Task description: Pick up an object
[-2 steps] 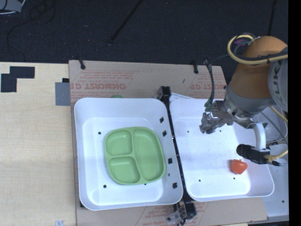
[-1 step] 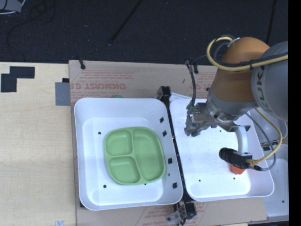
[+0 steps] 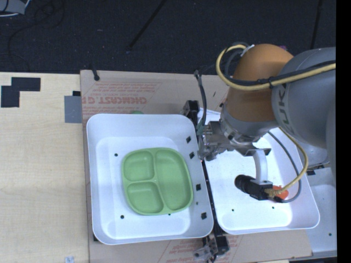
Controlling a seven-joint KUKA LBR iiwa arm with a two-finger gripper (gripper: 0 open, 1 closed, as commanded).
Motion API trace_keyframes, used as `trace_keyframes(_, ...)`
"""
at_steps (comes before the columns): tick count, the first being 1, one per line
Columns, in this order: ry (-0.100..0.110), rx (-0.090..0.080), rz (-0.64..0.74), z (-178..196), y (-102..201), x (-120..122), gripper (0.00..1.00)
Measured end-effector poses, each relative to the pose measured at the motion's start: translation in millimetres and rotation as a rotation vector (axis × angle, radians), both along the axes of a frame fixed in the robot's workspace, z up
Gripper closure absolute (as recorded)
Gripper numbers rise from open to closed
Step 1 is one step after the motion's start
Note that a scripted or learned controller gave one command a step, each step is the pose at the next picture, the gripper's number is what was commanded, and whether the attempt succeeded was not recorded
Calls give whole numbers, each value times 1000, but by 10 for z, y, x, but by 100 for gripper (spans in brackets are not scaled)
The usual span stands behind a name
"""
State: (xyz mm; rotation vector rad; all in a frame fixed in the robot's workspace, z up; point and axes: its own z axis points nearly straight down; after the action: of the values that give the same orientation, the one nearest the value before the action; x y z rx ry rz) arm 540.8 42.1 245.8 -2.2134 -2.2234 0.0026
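A light green divided plate (image 3: 156, 179) with three compartments lies flat in the middle of the left white bin (image 3: 104, 147). My gripper (image 3: 209, 146) hangs low at the left wall of the right bin (image 3: 258, 218), just beside the divider between the two bins and right of the plate's upper right edge. The grey arm with its orange band (image 3: 258, 86) covers the upper half of the right bin. I see nothing between the gripper's tips from this angle.
Both bins sit on a cardboard sheet (image 3: 137, 95) on the pale bench (image 3: 38, 163). Black clips (image 3: 198, 187) line the shared rim between the bins. The front of the right bin shows bare white floor.
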Motion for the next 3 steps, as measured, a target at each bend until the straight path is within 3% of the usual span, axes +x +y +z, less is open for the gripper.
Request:
trace_keyframes(1,3,-1,0,-216,529,-49,100)
trace_keyframes(3,0,-2,-3,-157,634,-73,100)
